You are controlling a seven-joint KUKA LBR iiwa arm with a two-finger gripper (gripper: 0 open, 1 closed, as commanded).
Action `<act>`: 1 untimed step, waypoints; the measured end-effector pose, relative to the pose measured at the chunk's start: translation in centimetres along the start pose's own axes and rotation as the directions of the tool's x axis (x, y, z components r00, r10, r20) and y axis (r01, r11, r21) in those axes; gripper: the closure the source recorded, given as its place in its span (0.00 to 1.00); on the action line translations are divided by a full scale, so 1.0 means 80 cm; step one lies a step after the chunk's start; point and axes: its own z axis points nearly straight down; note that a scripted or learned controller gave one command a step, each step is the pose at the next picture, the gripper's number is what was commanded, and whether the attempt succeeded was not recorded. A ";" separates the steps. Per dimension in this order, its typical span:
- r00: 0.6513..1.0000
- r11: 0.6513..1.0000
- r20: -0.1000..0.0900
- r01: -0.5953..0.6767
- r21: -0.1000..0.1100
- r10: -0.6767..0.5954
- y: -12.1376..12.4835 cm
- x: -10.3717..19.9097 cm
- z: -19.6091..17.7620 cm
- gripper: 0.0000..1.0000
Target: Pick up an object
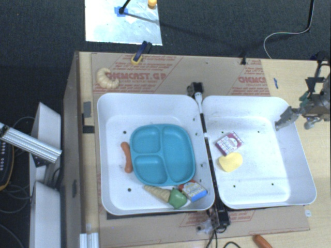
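In the right bin point(289, 190) lie a pink and white packet point(228, 142) and, just in front of it, a yellow lump point(230, 162). The left bin point(111, 138) holds a blue divided plate point(162, 154), an orange sausage point(127, 156) to its left, and a cone point(156, 191), a green piece point(177, 199) and a small blue box point(195, 191) along the front wall. My gripper point(297, 113) hangs over the right bin's far right corner, well apart from the packet and the yellow lump, with nothing seen in it.
A pale curled toy point(107, 76) and a blue and yellow tool point(140, 52) lie on the cardboard behind the left bin. A central divider point(202, 133) separates the bins. An orange item point(261, 239) rests at the front edge.
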 end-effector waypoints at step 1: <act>1.000 1.000 -0.002 0.000 0.004 0.000 -0.008 0.064 0.162 0.00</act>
